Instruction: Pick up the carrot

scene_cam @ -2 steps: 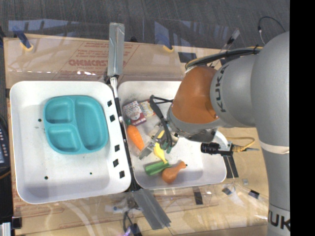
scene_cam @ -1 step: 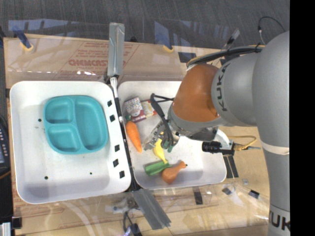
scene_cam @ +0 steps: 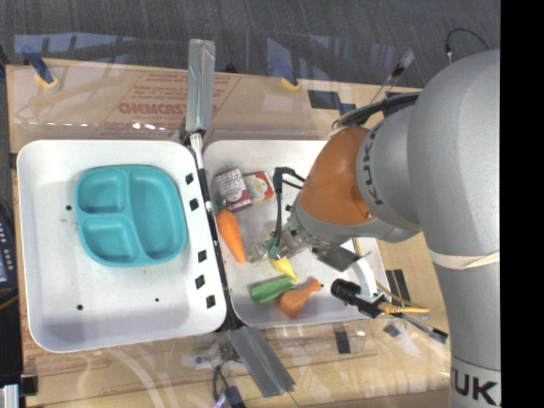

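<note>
The carrot lies at about nine o'clock in the right bin, looking light, hard and smooth, best pinched across its fat middle, and I cannot tell how the tool is set.

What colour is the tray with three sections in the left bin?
The tray is turquoise, a light blue-green. It shows plainly in the camera view.
</note>
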### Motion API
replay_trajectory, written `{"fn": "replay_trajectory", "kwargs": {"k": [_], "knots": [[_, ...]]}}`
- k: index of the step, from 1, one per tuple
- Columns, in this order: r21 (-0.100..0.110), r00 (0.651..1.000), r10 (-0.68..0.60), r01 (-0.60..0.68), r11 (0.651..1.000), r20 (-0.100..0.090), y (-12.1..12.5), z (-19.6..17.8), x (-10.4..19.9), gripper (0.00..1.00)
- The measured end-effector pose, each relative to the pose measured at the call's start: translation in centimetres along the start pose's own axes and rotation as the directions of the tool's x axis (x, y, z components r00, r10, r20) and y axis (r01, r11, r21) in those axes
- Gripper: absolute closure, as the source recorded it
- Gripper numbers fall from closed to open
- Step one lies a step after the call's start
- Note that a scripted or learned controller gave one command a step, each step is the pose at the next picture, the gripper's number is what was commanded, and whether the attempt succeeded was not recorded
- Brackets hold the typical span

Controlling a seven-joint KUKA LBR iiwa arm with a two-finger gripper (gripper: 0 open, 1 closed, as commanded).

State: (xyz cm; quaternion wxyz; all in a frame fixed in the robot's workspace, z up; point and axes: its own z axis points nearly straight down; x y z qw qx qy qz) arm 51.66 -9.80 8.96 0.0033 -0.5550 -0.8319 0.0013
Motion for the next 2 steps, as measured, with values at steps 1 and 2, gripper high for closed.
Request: {"fn": "replay_trajectory", "kwargs": {"k": [1,2], "knots": [[0.000,1.000,0.000,0.000,1.000,0.000,0.0,0.0,0.0,0.00],[0.001,0.986,0.168,-0.168,0.986,0.001,8.1,0.0,-3.7,0.00]]}}
